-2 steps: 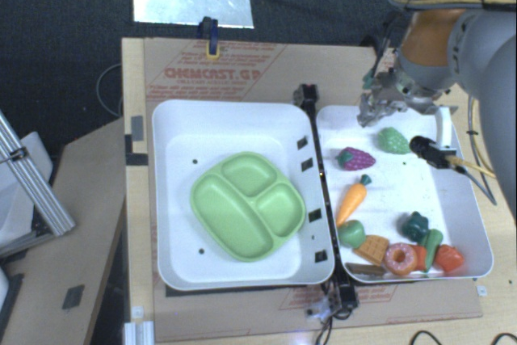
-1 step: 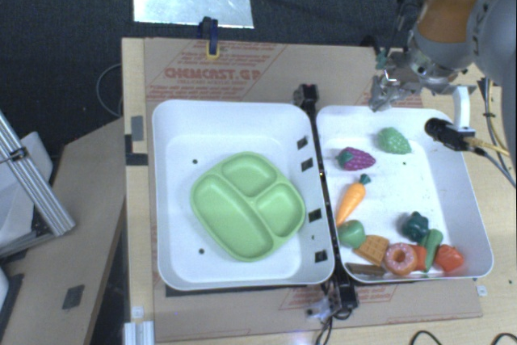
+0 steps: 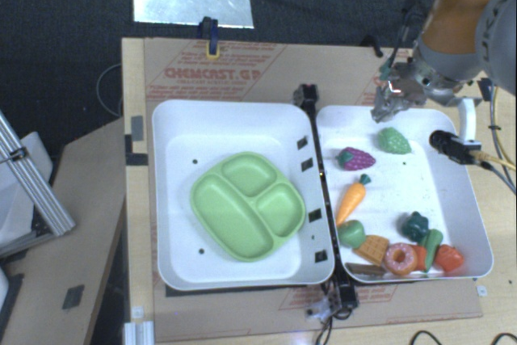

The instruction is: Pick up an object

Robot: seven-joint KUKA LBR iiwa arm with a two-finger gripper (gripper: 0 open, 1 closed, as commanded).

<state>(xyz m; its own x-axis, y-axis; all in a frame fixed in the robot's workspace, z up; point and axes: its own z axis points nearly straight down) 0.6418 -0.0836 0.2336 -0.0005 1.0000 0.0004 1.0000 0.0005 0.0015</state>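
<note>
The right bin [image 3: 464, 198] holds several toy foods. A green leafy piece [image 3: 393, 140] lies near its far edge, with purple grapes [image 3: 355, 158] to its left and a carrot [image 3: 351, 200] below them. Along the near edge sit a green pepper [image 3: 351, 233], a waffle [image 3: 373, 248], a pink donut [image 3: 400, 258], a dark green vegetable [image 3: 415, 226] and a red tomato [image 3: 449, 257]. My gripper [image 3: 388, 104] hangs over the bin's far edge, just above and slightly left of the leafy piece, with nothing seen in it.
The left bin [image 3: 174, 174] holds a light green divided plate [image 3: 246, 206]. A black divider [image 3: 317, 174] with clips runs between the two bins. The arm comes in from the upper right.
</note>
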